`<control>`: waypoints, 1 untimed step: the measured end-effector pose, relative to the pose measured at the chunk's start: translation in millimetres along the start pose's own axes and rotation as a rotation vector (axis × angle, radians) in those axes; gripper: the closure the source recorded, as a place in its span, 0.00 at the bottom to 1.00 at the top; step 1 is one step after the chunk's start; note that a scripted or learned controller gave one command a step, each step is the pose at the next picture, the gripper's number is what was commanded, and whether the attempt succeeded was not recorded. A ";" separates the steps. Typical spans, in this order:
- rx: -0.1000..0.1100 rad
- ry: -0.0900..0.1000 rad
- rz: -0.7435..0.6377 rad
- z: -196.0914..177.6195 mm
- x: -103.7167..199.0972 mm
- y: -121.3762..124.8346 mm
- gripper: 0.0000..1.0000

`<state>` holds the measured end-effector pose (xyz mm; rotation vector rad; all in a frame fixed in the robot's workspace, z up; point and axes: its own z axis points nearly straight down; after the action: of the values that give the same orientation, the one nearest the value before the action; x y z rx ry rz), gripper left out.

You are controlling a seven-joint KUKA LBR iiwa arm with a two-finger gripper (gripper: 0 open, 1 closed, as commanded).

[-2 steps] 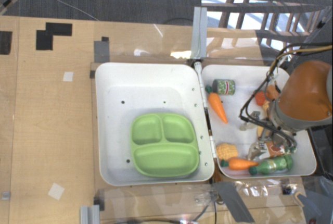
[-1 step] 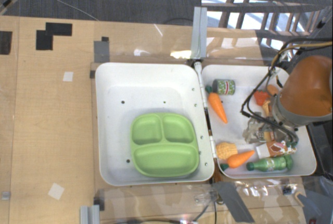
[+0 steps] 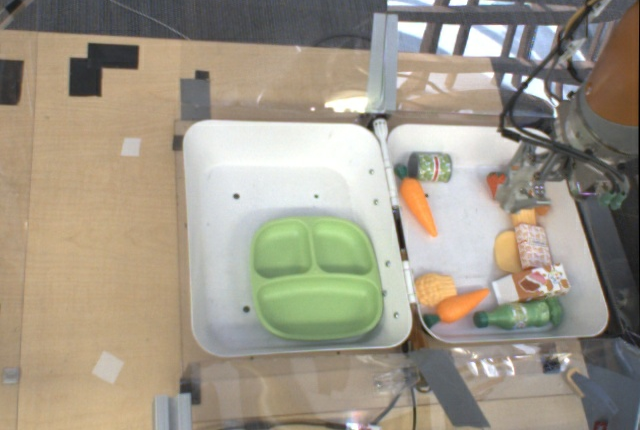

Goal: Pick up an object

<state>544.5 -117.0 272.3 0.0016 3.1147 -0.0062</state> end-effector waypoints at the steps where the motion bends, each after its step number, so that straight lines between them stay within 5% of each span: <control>1: -0.005 0.015 -0.152 -10.9 -61.3 -5.7 1.00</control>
<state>605.4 -122.8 284.9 -0.2364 3.1210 -0.0022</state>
